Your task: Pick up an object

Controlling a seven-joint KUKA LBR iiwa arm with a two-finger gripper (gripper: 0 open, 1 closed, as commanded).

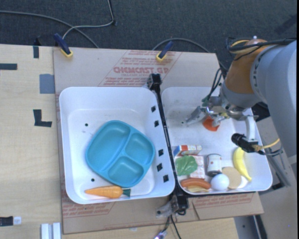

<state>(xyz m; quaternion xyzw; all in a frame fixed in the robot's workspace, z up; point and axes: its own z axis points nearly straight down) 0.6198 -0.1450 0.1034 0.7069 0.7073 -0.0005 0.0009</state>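
Along the right bin's [267, 183] near edge lie a hot dog [195, 184], white ball [220, 181], tan disc [232, 177] and can [213, 162]; the banana [240, 163] lies by the right wall, long axis running near to far. A green packet [187, 164] and a tube [188, 149] sit further in. Beyond them the gripper [205, 112] hangs beside a red object [211, 123], its jaws apart. The left bin [70, 133] carries a blue tray [120, 153] and a carrot [105, 192].

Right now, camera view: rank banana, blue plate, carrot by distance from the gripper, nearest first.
1. banana, right bin, just below the gripper
2. blue plate, left bin, middle
3. carrot, left bin, bottom edge
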